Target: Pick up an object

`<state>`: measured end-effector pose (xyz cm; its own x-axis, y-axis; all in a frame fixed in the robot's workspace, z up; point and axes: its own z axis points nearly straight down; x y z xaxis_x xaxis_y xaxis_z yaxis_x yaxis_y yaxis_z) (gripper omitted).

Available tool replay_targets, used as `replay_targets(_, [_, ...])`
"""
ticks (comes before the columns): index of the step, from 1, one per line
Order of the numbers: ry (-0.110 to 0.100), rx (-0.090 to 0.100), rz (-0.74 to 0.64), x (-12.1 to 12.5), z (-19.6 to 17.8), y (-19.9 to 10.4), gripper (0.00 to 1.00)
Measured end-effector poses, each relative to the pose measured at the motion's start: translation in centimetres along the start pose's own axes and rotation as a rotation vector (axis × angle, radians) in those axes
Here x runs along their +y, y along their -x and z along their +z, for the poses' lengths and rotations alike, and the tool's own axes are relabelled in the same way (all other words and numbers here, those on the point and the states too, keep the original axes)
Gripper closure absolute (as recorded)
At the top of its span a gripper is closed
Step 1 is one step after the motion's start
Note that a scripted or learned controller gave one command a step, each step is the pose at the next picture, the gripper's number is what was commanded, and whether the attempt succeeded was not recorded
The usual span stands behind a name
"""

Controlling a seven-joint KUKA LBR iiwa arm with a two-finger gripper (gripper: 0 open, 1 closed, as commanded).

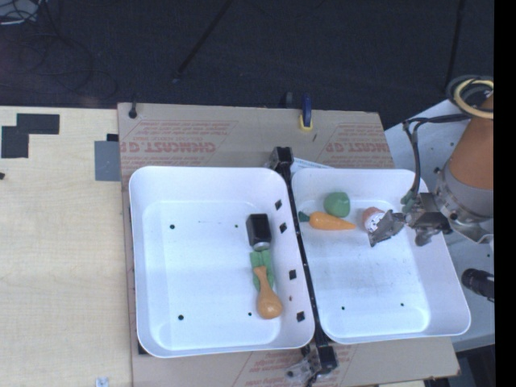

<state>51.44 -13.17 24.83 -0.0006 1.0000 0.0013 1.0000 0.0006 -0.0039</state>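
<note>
Gripper (385,228) low over right bin (435,317), beside small red-white object (372,215); finger opening unclear, grasp can't tell. Toy carrot (330,222), green ball (338,204) just left.

Mirrored red lettering on cardboard sheet (242,139), not legible enough to read

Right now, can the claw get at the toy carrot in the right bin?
Probably yes. The claw sits low in the right bin, and the carrot lies just past the small red-and-white object, which may get nudged.
</note>
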Motion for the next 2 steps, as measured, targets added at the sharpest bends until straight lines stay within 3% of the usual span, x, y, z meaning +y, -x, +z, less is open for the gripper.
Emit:
replay_targets(1, [-0.003,0.002,-0.006,7.4,10.5,-5.4,0.00])
replay_targets(2, [0.002,-0.003,-0.001,13.1,16.4,-1.4,0.00])
